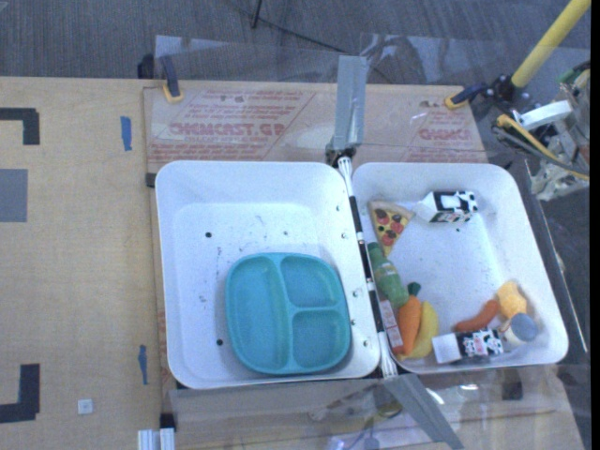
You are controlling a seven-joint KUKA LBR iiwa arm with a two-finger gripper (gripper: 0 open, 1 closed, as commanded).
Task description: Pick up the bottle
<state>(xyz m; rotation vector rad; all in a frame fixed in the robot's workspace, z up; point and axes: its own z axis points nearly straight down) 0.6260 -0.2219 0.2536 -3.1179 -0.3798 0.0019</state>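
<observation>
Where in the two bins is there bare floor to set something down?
Left bin: bare floor behind and left of the teal divided plate. Right bin: an open patch mid-floor, bordered by the pizza slice, milk carton, green bottle and carrot. Its near-right corner and left wall are crowded.

From my remote station, the light wooden bench (75, 251) carries two shallow white bins touching side by side: the left bin (187, 195) and the right bin (506, 190). Behind them a sheet of brown cardboard with red lettering (230, 120) lies flat on the surface, and a grey metal strip (350, 101) runs back from the seam between the bins. I see black corner marks (23, 125) and short blue tape strips (126, 132) on the wood at left.
</observation>
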